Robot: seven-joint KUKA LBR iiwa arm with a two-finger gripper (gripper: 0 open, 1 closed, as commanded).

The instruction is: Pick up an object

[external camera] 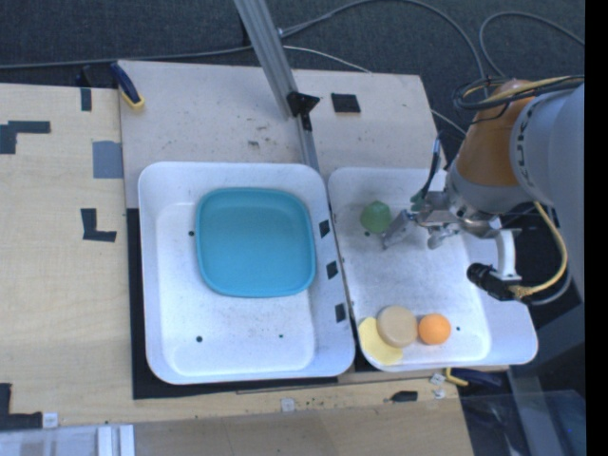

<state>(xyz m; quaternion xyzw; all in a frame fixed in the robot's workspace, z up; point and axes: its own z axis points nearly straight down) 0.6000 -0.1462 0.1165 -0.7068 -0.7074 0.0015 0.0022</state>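
Observation:
The right bin (475, 297) holds a small green object (375, 217) near its far left, and at its front a tan round piece (397, 326) resting on a yellow piece (372, 345), with an orange ball (434, 329) beside them. My gripper (414, 234) hangs over the bin's far middle, just right of the green object, with its two fingers spread apart and nothing between them. The grey arm with its orange band (494, 150) reaches in from the right.
The left bin (171, 283) carries a square blue plate (255, 240). A slanted metal pole (275, 55) runs down to the gap between the bins. Cables lie on the dark floor behind the bench.

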